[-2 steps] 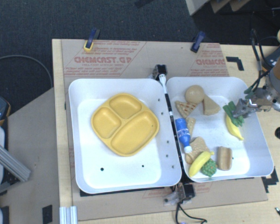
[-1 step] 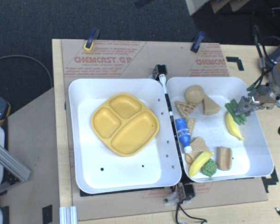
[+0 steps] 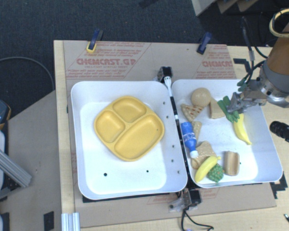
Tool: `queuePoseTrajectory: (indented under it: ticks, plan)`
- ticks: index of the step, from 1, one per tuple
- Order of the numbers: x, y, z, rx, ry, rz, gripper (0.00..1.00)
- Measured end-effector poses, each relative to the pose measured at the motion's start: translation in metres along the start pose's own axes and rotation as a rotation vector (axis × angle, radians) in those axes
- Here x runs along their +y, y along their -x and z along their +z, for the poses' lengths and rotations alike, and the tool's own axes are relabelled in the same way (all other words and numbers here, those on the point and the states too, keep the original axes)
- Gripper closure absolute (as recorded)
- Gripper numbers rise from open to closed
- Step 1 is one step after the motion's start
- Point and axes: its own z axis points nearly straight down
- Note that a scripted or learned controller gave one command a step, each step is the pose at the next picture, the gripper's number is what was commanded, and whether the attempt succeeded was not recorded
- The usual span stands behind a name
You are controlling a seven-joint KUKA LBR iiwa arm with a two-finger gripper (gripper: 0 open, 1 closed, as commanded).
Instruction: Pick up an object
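Toy banana (image 3: 242, 129): right bin (image 3: 269, 150), toward its far right side, just under gripper (image 3: 237, 105). Likely light, rigid, smooth plastic; curved, best pinched across its middle. Whether the fingers are apart or together cannot be told.

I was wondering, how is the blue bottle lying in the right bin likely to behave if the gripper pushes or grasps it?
The blue bottle lies on its side, so it may roll if nudged sideways. It looks like smooth plastic, so probably light and somewhat slippery. Toy food items crowd against it, so a push would likely shift them too.
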Motion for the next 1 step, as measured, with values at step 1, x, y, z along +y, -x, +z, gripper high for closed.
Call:
queuePoseTrajectory:
  ticks: [1]
  plan:
    - [0.0089, -0.0471, -0.0011, 0.002, 0.000, -0.002, 1.00]
